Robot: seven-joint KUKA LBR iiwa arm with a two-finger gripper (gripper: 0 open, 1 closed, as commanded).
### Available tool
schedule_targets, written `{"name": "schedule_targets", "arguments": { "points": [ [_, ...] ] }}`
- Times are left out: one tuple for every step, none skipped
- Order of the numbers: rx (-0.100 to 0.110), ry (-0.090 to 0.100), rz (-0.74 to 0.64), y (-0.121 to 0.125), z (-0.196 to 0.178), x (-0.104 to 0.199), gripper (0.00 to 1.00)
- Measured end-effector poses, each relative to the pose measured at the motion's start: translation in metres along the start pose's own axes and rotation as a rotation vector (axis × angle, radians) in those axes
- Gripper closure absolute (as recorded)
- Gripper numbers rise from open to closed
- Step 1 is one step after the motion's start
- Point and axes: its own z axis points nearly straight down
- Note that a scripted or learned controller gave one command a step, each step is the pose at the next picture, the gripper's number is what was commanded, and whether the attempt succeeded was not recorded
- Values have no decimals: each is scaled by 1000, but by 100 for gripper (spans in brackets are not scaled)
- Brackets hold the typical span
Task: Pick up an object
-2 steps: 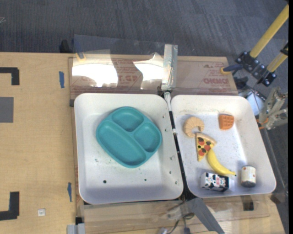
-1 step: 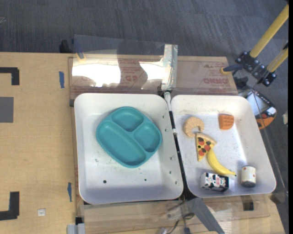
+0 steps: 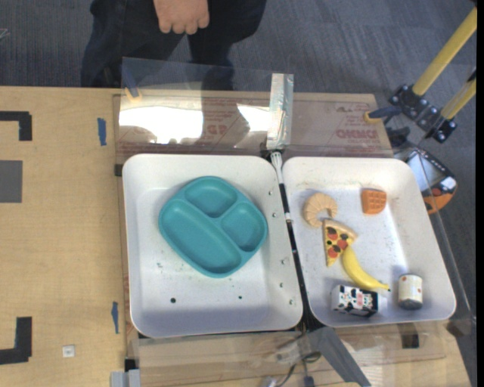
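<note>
The right bin point(image 3: 397, 242) holds several small items. A tan croissant-shaped toy point(image 3: 321, 208) lies near its back left, and an orange block point(image 3: 373, 200) sits to the right of it. A pizza slice point(image 3: 336, 242) points toward the back, touching a yellow banana point(image 3: 361, 270) that runs to the front right. A black-and-white patterned box point(image 3: 355, 299) lies at the front, beside a small white cylinder point(image 3: 411, 290) in the front right corner. The left bin point(image 3: 144, 249) carries a teal divided plate point(image 3: 214, 224).
A grey and orange part point(image 3: 437, 187) sits just outside the right bin's right rim. A yellow pole with black clamps point(image 3: 427, 91) stands at the back right. A clear panel point(image 3: 204, 113) rises behind the bins, and a person's hand point(image 3: 180, 15) is beyond it.
</note>
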Motion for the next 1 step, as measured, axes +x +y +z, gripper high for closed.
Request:
{"name": "schedule_targets", "arguments": {
  "points": [
    [-6, -1, -40, 96, 30, -112, 100]
  ]
}}
